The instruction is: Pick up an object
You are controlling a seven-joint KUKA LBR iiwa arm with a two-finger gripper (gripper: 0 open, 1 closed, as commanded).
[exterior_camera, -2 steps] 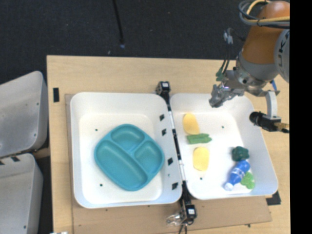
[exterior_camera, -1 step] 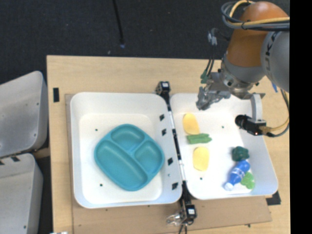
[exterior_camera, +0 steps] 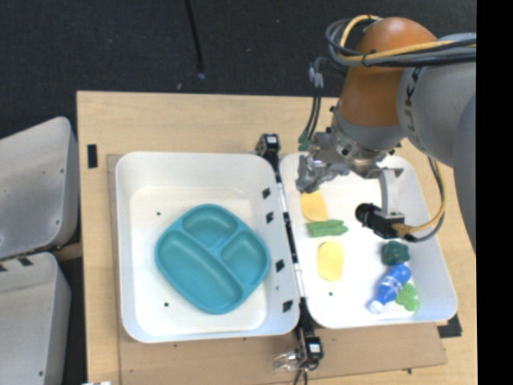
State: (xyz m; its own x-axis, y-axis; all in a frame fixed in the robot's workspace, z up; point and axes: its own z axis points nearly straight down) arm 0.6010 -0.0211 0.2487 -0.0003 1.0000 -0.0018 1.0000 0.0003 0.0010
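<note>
The arm [exterior_camera: 401,79] is reaching in from the right, its orange band hanging over the top of the right bin [exterior_camera: 429,307]. The gripper [exterior_camera: 310,181] is pointing down near that bin's upper left corner, close to the divider between the two bins. From where I am standing the wrist is hiding most of it, so I cannot tell how it is set or whether anything is caught in it. Its lower end is sitting just above the orange-yellow piece [exterior_camera: 314,207], very near it, but I cannot tell if the two are touching.

Below that piece, the green leafy item [exterior_camera: 326,228] is lying crosswise, and under it the pale yellow piece [exterior_camera: 330,261] is resting on the bin floor. These three are forming a loose column down the left side of the right bin. Further right, a dark green lump [exterior_camera: 394,253] is lying near the black fitting [exterior_camera: 375,218] that hangs from the arm with its cable. Lower down, a blue and white bottle [exterior_camera: 389,288] is lying tilted, with a small bright green object [exterior_camera: 409,297] just beside it.

In the left bin [exterior_camera: 132,175], a teal divided plate [exterior_camera: 212,257] is lying flat, roughly centred, well apart from the gripper.
</note>
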